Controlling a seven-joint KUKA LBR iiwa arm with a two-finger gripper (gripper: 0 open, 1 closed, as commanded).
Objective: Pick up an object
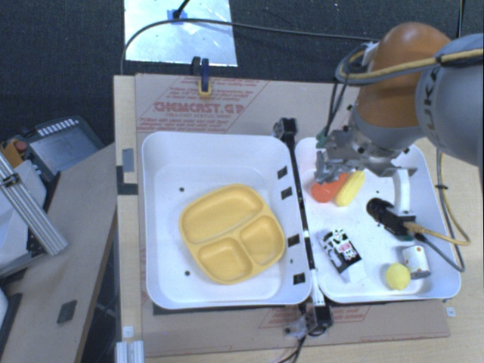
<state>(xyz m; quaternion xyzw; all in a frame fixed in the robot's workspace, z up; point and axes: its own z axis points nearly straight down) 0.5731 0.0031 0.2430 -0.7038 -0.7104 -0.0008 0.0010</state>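
The gripper hangs over the back left corner of the right bin, under the arm's rounded orange band and grey casing. It is low over a smooth, rounded orange piece, and from this angle it cannot be told whether the gripper is apart or together, or whether it touches the piece at all.

Touching the orange piece on its right lies a glossy yellow oblong piece, tilted, with blunt rounded ends. Nearer the front of the same bin sits a small blocky toy with black and white patches, resting on a pale base. Towards the front right corner is a matt yellow ball, and just beside it a short white cylinder on its side.

The left bin, a shallow white plastic tray with rounded corners like its neighbour, holds a yellow plastic plate with a rounded outline and three moulded compartments, one long and two smaller.

Both bins rest on a printed brown cardboard sheet laid on the surface.
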